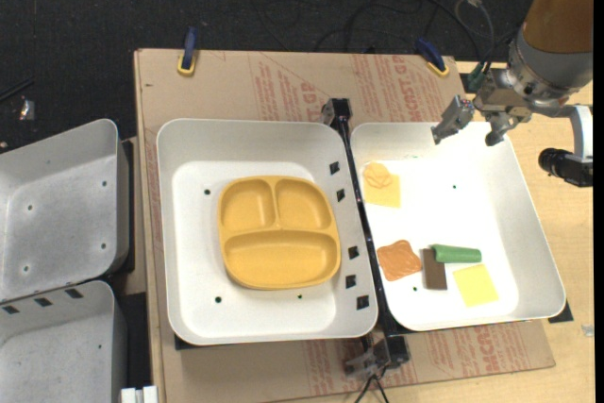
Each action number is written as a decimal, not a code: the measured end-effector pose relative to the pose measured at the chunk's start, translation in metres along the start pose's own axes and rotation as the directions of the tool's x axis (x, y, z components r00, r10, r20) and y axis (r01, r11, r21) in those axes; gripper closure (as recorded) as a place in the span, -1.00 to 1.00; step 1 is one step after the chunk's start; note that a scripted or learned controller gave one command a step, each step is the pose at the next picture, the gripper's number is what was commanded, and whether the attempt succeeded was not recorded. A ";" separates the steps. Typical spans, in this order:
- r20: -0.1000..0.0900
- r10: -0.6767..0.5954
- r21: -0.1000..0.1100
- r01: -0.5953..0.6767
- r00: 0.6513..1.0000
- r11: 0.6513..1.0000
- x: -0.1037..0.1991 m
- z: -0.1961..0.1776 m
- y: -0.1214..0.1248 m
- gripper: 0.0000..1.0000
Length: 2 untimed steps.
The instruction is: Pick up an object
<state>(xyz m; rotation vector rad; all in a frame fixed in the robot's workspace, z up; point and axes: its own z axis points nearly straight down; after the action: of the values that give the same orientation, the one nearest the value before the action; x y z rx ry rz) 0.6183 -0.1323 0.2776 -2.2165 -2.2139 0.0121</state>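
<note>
approach step: gripper hangs with fingers apart and empty over the right bin far edge.
toy pieces lie near the green cylinder; next move likely calls for descending onto one.

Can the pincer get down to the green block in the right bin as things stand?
Probably yes. The pincer hangs open above the right bin's far edge, with nothing between it and the green block. The brown block touches the green one, so a clean grip may be tight.
</note>
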 end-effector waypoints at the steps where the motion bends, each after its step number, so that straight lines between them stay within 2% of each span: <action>1: 0.002 -0.002 -0.012 0.002 1.000 1.000 0.000 -0.007 0.002 -1.00; 2: 0.001 -0.001 -0.008 0.001 1.000 1.000 -0.002 0.048 0.012 -1.00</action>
<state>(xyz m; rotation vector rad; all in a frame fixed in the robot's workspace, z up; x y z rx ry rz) 0.6297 -0.1344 0.2297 -2.2201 -2.2189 0.0046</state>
